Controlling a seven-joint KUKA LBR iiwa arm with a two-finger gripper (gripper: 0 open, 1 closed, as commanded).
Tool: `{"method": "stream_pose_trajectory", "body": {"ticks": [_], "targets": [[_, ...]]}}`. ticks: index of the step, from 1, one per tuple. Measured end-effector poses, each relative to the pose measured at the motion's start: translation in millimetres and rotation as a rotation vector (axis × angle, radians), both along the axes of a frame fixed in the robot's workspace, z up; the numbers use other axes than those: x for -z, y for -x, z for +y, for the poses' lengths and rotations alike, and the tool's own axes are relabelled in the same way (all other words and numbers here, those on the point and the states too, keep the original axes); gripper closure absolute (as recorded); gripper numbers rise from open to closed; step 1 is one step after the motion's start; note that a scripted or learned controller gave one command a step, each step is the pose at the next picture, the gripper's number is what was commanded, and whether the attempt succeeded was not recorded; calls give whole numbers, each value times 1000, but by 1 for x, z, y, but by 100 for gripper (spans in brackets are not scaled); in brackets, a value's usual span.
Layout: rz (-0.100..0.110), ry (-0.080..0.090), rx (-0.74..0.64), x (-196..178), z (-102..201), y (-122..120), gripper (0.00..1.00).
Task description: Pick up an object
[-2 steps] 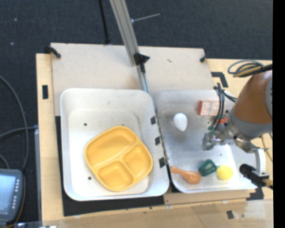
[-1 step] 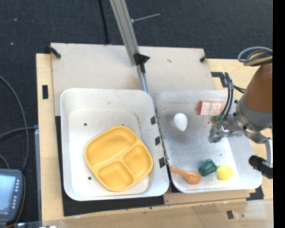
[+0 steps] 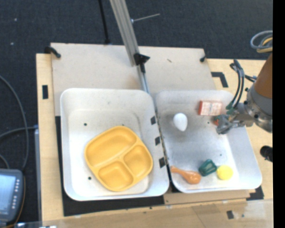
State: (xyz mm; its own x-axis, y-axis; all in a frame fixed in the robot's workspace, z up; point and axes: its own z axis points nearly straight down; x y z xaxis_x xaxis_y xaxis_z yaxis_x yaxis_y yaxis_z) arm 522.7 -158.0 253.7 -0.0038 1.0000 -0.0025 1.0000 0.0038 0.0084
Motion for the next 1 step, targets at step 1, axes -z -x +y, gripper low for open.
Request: {"method": "stream_pose_trajectory", "body": {"ticks": [1], "targets": [[6,-3,-4,5,50,-26,100]]}}
